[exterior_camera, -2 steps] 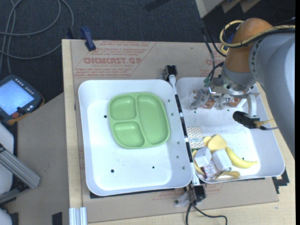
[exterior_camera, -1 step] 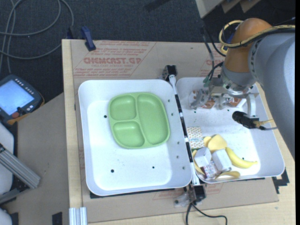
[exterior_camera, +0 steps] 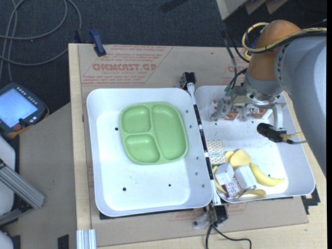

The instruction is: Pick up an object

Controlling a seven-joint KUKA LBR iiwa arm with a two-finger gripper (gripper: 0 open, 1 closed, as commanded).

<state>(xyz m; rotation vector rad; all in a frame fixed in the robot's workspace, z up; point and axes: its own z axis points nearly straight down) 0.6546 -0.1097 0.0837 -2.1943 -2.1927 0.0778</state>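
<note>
Yellow against the white, a banana (exterior_camera: pixel 265 177) was seen at about 5 o'clock in the right bin (exterior_camera: pixel 293 162). Its long axis was laid from 10 to 4 o'clock, with the tip turned toward 4. It was pressed against a small white carton (exterior_camera: pixel 244 178), and a second banana (exterior_camera: pixel 252 193) was curled along the near rim. Just beyond, at 9 o'clock in the bin, a patterned packet (exterior_camera: pixel 216 150) was laid flat. Farthest off, at 12 o'clock, the gripper (exterior_camera: pixel 228 110) was held low over a red-and-white item (exterior_camera: pixel 248 114), judged to be the thing aimed at. It was largely covered, so its long axis could only be guessed at, as roughly 9 to 3 o'clock, and its heading could not be made out. Whether the gripper was apart or together could not be told, and nothing was seen to be clamped. A miss was judged likely here: a flat thing close to the far wall could be skidded aside or pinned to the floor rather than lifted. If the near heap were tried instead, the carton could be dragged up with the banana.
</note>
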